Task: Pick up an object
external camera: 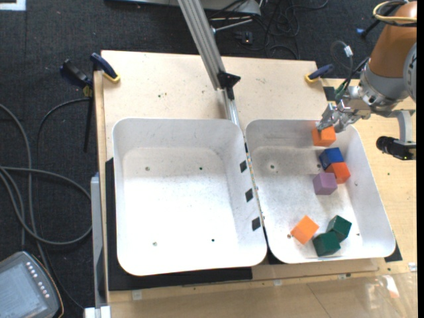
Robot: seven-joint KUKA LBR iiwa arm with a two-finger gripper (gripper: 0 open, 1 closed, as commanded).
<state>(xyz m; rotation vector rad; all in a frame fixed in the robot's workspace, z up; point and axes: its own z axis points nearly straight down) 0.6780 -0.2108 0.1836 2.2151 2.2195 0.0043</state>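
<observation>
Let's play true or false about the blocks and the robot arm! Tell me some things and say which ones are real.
1. All the blocks lie in the right bin. True.
2. The gripper is at an orange block near the far end of that bin. True.
3. The purple block sits in the left bin. False: it is in the right bin, just below the blue block.
4. Two dark green blocks sit near the bin's front edge. True.
5. There is a single orange block. False: another sits near the front, and one more beside the blue block.
</observation>
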